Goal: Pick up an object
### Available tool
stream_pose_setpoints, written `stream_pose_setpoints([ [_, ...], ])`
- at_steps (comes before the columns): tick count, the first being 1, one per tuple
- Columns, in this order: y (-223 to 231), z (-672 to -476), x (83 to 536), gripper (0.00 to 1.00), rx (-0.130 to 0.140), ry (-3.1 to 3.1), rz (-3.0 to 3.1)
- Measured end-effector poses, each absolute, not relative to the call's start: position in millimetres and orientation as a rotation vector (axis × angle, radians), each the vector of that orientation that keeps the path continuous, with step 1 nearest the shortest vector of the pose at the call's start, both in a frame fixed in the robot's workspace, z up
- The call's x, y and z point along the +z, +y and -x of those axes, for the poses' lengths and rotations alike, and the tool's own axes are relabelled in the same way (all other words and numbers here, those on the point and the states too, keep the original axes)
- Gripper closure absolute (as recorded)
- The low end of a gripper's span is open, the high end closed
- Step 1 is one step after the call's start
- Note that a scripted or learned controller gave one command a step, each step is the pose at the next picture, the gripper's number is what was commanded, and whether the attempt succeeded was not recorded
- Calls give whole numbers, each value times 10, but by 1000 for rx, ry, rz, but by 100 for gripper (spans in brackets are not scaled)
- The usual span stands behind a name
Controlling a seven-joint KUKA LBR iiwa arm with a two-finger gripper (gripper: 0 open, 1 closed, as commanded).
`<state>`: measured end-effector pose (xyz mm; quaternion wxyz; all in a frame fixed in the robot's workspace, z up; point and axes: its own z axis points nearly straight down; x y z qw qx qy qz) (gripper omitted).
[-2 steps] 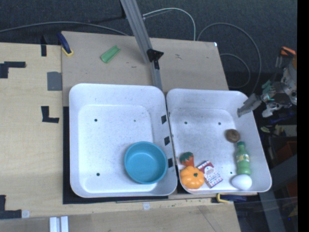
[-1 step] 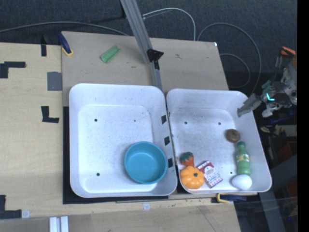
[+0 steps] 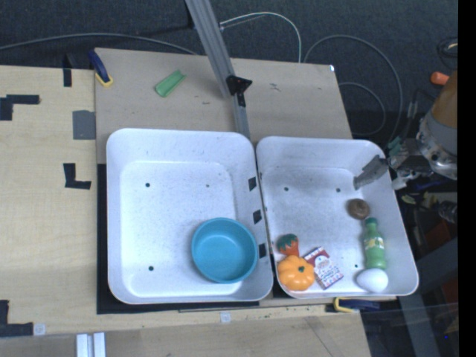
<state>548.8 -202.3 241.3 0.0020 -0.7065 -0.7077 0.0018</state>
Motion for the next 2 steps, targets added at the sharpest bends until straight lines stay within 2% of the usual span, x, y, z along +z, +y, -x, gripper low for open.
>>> stream_pose_setpoints([
  [1,-1989,-5567,1822,0,7,-2220,2215],
  [2,-2012,-5549,1381,0,6,-2220,2217],
])
